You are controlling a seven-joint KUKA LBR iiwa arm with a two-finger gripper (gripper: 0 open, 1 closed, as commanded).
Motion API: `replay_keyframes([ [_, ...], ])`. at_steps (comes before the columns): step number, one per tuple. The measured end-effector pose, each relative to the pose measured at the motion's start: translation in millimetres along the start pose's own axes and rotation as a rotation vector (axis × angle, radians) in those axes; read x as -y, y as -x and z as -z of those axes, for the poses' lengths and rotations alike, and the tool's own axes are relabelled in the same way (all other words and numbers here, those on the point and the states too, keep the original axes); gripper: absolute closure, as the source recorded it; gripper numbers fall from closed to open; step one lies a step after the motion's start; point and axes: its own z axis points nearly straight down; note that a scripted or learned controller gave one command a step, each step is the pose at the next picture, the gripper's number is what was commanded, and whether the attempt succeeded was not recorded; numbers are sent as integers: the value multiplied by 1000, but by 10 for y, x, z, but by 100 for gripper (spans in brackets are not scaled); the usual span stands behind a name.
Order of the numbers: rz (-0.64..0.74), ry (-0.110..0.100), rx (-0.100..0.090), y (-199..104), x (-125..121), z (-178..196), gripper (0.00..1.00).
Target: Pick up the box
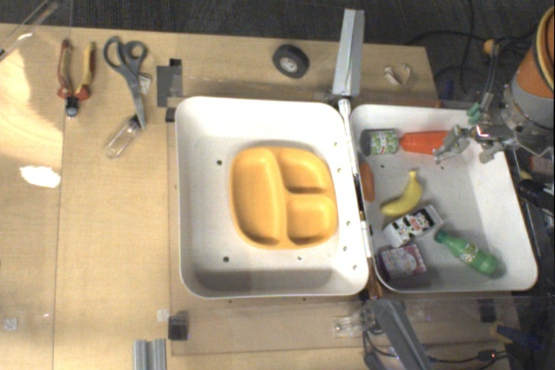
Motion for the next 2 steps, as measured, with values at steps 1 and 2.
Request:
replay_keyframes([
  [1, 170, 28, 12, -95, -671, -898, 0],
  [2, 391, 33, 32, -437, -677, -924, 0],
])
